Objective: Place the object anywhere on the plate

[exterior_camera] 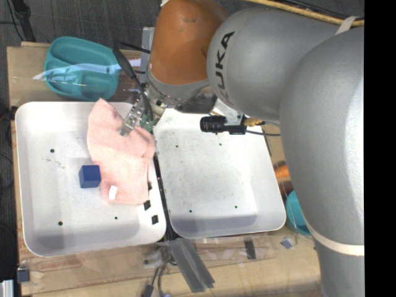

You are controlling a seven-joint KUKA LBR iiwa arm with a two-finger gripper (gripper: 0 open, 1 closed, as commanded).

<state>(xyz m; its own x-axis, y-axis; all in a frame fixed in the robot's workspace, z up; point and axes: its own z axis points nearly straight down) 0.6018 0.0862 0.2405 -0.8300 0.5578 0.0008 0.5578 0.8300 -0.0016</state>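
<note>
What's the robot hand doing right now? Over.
Gripper over the pink cloth, left bin. Blue block untouched beside the cloth. Over.

From my station I can read one marking: black capital letters on the large grey rounded housing of the robot arm (260,60), running at a slant just right of the orange band. "UKA" is plain, the tail of the KUKA brand name; its first letter is cut off. I can make out no other writing.
</note>
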